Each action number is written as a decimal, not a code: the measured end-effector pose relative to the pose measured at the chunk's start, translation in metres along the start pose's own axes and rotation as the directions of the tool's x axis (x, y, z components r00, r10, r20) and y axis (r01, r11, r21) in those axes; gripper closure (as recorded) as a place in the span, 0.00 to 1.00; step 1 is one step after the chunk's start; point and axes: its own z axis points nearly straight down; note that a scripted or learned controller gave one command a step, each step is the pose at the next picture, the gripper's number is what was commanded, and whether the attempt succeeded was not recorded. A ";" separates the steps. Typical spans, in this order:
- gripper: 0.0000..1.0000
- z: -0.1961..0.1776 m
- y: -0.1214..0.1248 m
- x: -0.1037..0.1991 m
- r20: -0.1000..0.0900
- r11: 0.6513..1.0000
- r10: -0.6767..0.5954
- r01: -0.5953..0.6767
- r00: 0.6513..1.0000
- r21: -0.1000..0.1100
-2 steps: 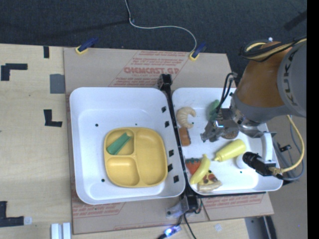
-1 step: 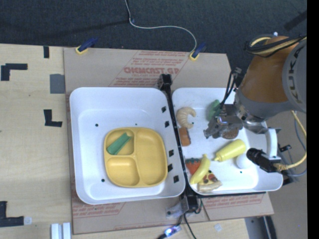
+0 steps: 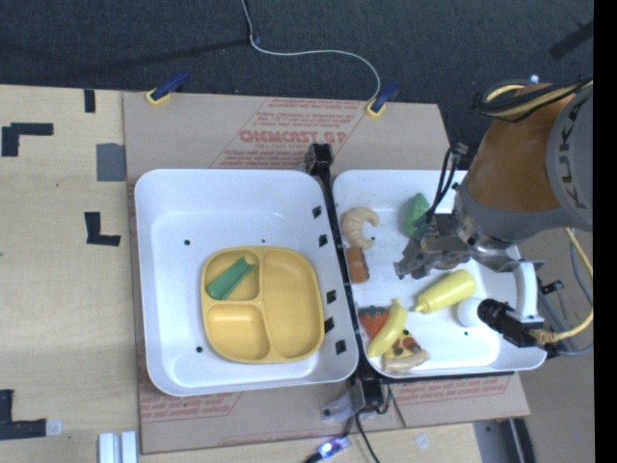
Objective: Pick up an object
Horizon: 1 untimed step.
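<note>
Lying just beside the gripper (image 3: 416, 261): a yellow bottle (image 3: 445, 290).

Glossy plastic bins (image 3: 169, 201), cardboard underlay (image 3: 289, 133)

- Right bin (image 3: 501, 355): croissant (image 3: 361, 223), green piece (image 3: 416, 210), yellow bottle (image 3: 444, 291) crowd the tool (image 3: 416, 261).
- Left bin (image 3: 164, 258): open floor around the yellow tray (image 3: 275, 307).
</note>
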 end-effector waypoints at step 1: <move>1.00 -0.007 0.002 0.007 0.000 1.000 -0.002 0.002 1.000 -0.002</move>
